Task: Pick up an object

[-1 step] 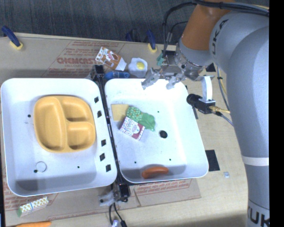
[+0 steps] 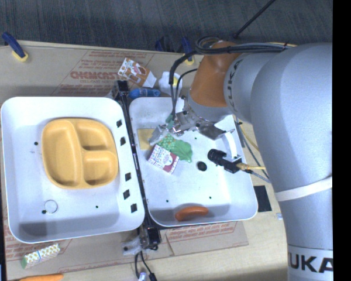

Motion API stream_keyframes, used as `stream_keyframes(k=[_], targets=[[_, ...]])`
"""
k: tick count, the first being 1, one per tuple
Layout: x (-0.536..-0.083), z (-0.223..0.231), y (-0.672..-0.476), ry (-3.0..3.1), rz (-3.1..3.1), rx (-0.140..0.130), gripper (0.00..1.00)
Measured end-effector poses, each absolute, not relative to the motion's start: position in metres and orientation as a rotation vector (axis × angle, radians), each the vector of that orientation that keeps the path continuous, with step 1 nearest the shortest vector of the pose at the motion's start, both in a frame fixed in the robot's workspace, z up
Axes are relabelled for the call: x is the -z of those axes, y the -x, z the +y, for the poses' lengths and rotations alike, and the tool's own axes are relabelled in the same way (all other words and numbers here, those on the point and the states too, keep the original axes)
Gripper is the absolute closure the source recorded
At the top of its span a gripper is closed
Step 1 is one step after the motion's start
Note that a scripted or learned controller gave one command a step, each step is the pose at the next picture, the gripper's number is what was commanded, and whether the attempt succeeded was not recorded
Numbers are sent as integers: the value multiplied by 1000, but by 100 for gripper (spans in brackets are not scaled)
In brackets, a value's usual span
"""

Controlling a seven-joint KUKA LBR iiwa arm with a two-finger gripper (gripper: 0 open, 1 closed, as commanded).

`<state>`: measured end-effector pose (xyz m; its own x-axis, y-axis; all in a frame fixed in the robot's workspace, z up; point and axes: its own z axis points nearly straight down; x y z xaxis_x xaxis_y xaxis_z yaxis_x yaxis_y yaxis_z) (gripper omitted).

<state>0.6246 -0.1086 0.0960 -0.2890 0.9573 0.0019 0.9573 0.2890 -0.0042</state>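
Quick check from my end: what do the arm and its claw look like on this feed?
The thick, rounded grey metal arm carries black KUKA lettering, partly cut off, and a pale ring around its lower link. An orange band sits above the wrist, with black cables looping over it. The small silvery metal claw ends it.

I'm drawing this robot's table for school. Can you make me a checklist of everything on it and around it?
Surface: cardboard-covered bench bearing a left bin and a right bin.
Job's things: right bin holds a green item, patterned packet, yellow flat piece and orange item.
Clutter: yellow divided tray in the left bin; snack packet on the bench.
Grippers: gripper low over the green item.
Cables: black cable looping by the wrist.
Surroundings: dark floor; blue clamp.
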Motion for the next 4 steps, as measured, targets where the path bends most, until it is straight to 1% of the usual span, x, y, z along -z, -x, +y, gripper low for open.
stream_keyframes(k=[1, 2, 3, 4], targets=[[-91, -111, -529, 2082, -2347, -4, 0], [-91, -97, -484, 2413, -2002, -4, 0], [-91, -97, -484, 2414, -2002, -4, 0], [-91, -94, -476, 2182, -2253, -2, 0]])
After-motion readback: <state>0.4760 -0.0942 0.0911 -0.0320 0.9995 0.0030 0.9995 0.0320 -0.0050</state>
